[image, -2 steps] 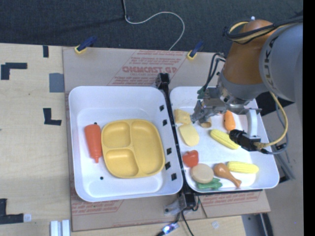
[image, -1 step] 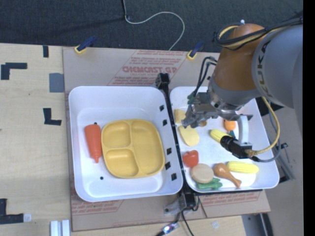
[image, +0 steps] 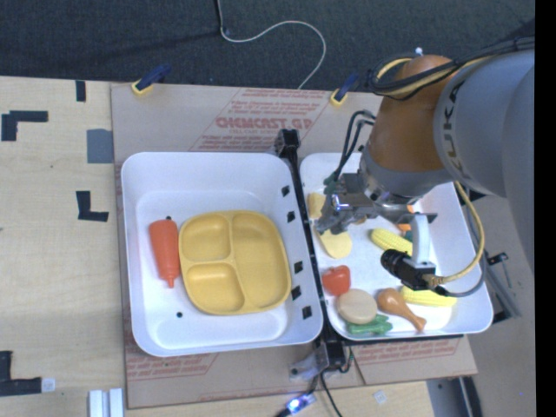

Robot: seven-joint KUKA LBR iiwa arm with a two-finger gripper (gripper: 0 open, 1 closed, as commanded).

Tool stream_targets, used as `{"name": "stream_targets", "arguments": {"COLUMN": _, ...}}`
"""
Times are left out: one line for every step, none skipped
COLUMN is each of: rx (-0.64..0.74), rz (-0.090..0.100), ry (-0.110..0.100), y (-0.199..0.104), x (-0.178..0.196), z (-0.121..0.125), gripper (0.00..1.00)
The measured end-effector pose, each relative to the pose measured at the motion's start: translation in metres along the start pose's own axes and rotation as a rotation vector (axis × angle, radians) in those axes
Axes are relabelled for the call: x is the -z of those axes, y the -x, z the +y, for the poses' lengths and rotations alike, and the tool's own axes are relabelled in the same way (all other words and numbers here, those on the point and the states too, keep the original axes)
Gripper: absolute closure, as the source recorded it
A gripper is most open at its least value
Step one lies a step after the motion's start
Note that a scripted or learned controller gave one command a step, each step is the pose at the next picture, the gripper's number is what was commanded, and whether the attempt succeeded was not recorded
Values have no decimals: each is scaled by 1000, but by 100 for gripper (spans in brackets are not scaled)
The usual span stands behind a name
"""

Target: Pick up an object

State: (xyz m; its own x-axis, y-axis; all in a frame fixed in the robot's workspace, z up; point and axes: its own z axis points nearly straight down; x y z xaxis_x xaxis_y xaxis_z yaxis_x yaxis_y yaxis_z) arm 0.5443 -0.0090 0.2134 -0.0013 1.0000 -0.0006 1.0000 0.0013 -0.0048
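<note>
A: What do you have from the overhead camera?

B: Two white bins side by side on the bench (image: 61, 259), on a cardboard sheet (image: 252, 124). Left bin (image: 139, 181) carries a yellow divided plate (image: 233, 261) with an orange carrot (image: 163, 250) lying just beside it on its left, lengthwise along the bin wall.

A: And the right bin?

B: Right bin (image: 473, 315) holds the toy food. I see a pale yellow slice (image: 335, 245) near the divider, a red piece (image: 336, 279) below it, then a tan round bun (image: 354, 306) touching something green (image: 369, 327). A brown drumstick (image: 401, 307) lies next to the bun, a banana (image: 427, 298) beside that, and a corn cob (image: 389, 239) further up.

A: Where is the arm?

B: Arm (image: 434, 146) comes in from the right and hangs over the upper part of the right bin. Claw (image: 334, 218) sits low over the bin's left side, just above the pale slice.

A: Open or closed?

B: I cannot tell. The tips are dark and cluttered against the bin.

A: Anything gripped?

B: I see nothing between them. All objects lie in the bins.
</note>
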Motion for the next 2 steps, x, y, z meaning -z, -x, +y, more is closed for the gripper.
{"name": "stream_targets", "arguments": {"rx": 0, "rz": 0, "ry": 4, "y": 7, "x": 20, "z": 5, "gripper": 100}}
{"name": "stream_targets", "arguments": {"rx": 0, "rz": 1, "ry": 3, "y": 5, "x": 19, "z": 6, "gripper": 100}}
